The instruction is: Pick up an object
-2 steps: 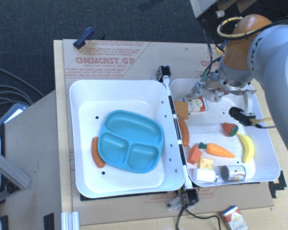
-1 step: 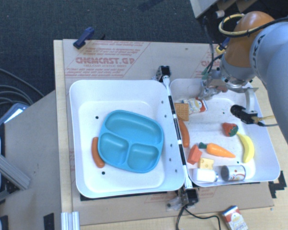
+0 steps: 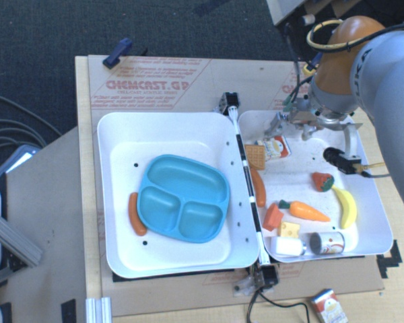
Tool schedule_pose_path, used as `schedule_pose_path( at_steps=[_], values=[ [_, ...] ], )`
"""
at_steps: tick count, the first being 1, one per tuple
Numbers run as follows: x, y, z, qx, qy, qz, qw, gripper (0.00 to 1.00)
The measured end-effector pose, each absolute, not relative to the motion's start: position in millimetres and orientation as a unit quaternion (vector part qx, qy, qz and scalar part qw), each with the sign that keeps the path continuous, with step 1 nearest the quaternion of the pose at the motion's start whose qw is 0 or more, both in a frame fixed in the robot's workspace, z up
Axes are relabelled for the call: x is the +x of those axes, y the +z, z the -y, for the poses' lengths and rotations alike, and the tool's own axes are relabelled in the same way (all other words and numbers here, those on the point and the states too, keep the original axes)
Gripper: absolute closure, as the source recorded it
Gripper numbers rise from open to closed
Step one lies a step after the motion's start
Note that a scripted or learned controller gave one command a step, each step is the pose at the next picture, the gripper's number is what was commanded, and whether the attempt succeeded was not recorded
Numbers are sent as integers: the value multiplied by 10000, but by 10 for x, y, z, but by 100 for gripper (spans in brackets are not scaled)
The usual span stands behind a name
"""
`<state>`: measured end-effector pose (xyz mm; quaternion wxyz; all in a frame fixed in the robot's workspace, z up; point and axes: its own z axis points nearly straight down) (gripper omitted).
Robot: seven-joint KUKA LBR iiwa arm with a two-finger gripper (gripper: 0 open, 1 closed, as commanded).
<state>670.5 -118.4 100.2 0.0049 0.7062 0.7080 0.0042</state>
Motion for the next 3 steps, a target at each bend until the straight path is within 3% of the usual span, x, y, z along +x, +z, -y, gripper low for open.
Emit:
schedule_pose_path(
  at_steps=[1, 2, 3],
  values=[
    [6321, 898, 1165, 7074, 31, -7068, 44, 0],
    [6329, 1001, 1155, 7074, 42, -7068, 50, 100],
    [6327, 998, 1155, 7074, 41, -7068, 47, 0]
  ],
)
